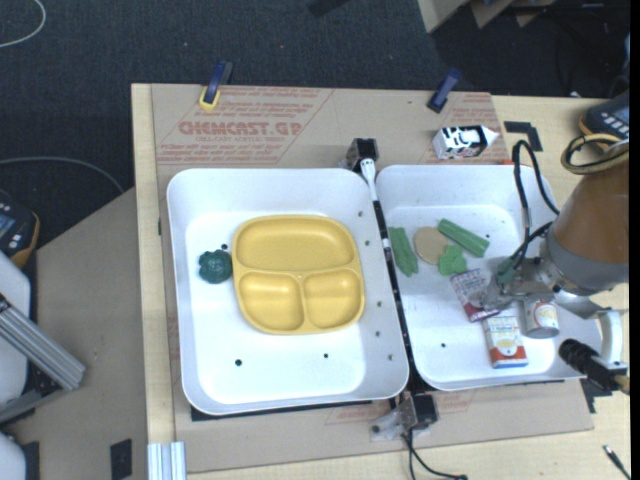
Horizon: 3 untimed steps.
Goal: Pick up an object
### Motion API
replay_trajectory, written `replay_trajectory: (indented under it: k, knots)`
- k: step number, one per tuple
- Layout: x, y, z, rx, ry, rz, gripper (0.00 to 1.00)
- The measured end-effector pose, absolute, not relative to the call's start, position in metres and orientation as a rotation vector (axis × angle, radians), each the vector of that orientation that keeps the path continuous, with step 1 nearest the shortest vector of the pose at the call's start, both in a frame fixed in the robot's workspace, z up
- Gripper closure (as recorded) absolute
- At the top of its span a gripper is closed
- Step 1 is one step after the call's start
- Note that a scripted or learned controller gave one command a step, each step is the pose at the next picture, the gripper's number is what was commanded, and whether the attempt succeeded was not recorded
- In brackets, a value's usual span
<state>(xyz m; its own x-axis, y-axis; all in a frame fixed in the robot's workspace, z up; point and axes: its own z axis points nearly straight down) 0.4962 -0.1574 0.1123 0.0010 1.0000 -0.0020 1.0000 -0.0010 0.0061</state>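
Observation:
The right bin point(440, 180) holds several small objects. A long green piece point(403, 251), a tan disc point(430, 244), a green block point(463, 235) and a small green lump point(452, 262) lie toward its back. A red-and-white packet point(467, 290) lies mid-bin, with a small carton point(506, 344) nearer the front. A little can point(545, 318) sits by the right wall. My gripper point(503, 288) is low over the bin, right beside the packet's right edge and just above the carton. The grey arm with its orange band point(600, 218) comes in from the right.
The left bin point(200, 358) carries a yellow divided tray point(297, 273) and a dark green lump point(214, 265) beside it. A black-and-white object point(465, 140) sits on the bench behind the right bin. Clamps point(213, 86) stand at the bench's back edge, and black cables point(528, 183) loop over the right bin's back corner.

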Motion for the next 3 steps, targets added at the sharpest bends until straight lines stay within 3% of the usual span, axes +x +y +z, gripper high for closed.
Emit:
replay_trajectory:
  k: [2,3]
  knots:
    - [0.498,-0.156,0.228,2.215,2.217,0.005,1.00]
    - [0.498,-0.103,0.221,2.218,2.231,0.001,1.00]
